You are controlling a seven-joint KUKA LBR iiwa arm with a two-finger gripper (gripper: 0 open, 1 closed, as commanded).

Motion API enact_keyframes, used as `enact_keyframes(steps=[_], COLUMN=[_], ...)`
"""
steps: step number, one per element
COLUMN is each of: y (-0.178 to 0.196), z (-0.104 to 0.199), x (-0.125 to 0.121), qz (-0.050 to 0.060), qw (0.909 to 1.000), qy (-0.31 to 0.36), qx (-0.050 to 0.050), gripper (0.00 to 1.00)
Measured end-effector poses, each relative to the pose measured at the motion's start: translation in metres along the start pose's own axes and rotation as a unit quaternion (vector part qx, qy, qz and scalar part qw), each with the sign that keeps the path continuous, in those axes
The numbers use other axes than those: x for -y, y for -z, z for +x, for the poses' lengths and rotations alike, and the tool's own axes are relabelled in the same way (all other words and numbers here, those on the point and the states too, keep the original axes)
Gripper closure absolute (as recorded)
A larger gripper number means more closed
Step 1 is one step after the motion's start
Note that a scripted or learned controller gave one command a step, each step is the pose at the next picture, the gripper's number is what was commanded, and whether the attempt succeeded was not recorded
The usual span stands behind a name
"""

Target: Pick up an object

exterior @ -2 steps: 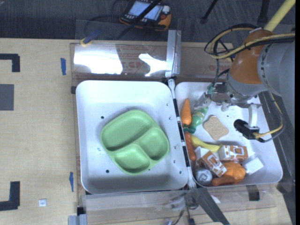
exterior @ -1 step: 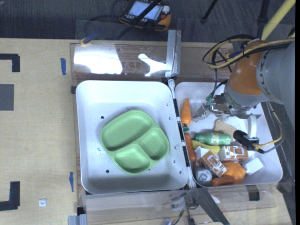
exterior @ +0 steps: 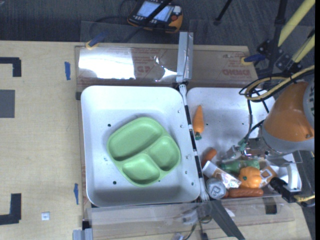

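Bench (exterior: 40,134) of pale wood, dark carpet beyond | we see green tray (exterior: 144,150) in left bin (exterior: 95,104) | gripper (exterior: 245,151) low in right bin (exterior: 220,109) over toy clutter (exterior: 235,176) at 5 o'clock | carrot (exterior: 198,120) at 3 o'clock, untouched | grip state: we cannot tell

orange carrot (exterior: 198,120) lengthwise by the right bin's (exterior: 220,109) left wall

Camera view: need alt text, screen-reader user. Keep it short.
A grey arm with an orange band reaches from the right over the right bin, above a pile of toy food at its near edge. A lone carrot lies farther back; the left bin holds a green divided plate.
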State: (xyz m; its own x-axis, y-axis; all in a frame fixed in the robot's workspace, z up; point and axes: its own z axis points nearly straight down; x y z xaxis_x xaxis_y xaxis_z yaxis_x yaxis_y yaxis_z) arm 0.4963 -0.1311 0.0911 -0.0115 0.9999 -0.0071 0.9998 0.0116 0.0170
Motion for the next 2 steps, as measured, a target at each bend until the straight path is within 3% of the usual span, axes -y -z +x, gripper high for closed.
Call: enact_keyframes(steps=[1, 2], y=[-0.001, 0.012], z=[-0.050, -0.052], x=[0.012, 0.008], qz=[0.000, -0.006], qw=[0.9986, 0.9987], qy=[0.052, 0.051], qx=[-0.002, 0.002], gripper=[0.00, 1.00])
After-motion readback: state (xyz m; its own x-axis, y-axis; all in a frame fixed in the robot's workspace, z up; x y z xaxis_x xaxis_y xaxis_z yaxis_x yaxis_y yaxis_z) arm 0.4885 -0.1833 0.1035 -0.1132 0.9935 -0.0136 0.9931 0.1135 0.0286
